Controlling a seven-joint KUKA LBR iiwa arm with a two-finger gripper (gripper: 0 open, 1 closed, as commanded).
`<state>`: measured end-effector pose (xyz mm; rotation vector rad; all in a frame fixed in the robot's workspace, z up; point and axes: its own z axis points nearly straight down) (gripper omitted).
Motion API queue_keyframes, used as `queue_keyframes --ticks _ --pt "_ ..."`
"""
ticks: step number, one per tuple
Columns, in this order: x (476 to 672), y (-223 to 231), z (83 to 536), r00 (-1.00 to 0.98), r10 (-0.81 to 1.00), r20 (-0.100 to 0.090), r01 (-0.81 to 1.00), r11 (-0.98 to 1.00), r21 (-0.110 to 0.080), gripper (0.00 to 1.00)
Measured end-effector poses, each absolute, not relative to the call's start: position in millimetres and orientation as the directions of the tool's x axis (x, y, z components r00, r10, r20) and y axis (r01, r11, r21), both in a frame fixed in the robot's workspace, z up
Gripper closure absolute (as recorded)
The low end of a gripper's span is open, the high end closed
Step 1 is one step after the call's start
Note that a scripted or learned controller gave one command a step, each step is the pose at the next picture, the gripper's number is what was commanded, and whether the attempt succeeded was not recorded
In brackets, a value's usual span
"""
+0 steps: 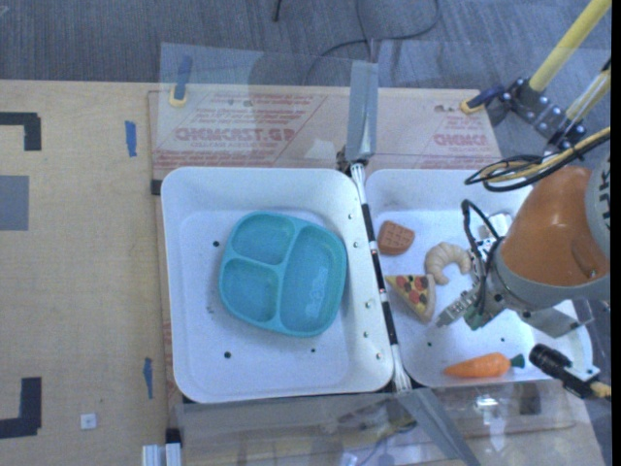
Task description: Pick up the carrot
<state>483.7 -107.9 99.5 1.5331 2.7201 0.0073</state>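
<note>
The tool (464, 309) hung low over the middle of the right bin (427, 362), at the end of the grey arm (553, 236) with its orange band. Whether the tool was spread or closed could not be told; nothing showed plainly held in it. The carrot (478, 365) lay flat along the bin's near edge, toward the near right corner, leaves pointing right, apart from the tool.

The likely trouble was the setting-off point. The tool sat nearer the pizza slice (412, 294) and the croissant (447, 259) than the carrot, so a straight descent would probably close on air or nudge the pizza slice. The carrot also lay close to the near wall, and a tool coming down there might strike the rim or push the carrot against it. Being tapered and round, it might roll or slip out of a grip taken near its tip. The dark cables (475, 226) by the wrist could brush the croissant during the move.

By count: two white bins, the left bin (184, 202) holding one teal divided plate (283, 273). In the right bin lay four toy foods: one carrot, one pizza slice, one croissant and one brown biscuit-like piece (395, 237) toward the far left corner.
</note>
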Motion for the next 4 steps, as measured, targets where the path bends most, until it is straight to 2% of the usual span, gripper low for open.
queue_keyframes --ticks 1,2,3,4 --pt "480.1 -38 184 -0.305 0.952 -0.001 0.952 0.305 0.002 1.00" --pt "479.3 -44 184 0.134 0.991 -0.001 0.991 -0.134 0.000 1.00" --pt "479.1 -82 184 0.455 0.891 -0.002 0.891 -0.455 -0.002 1.00" --pt "479.2 -33 184 0.581 0.814 -0.002 0.814 -0.581 -0.002 1.00"
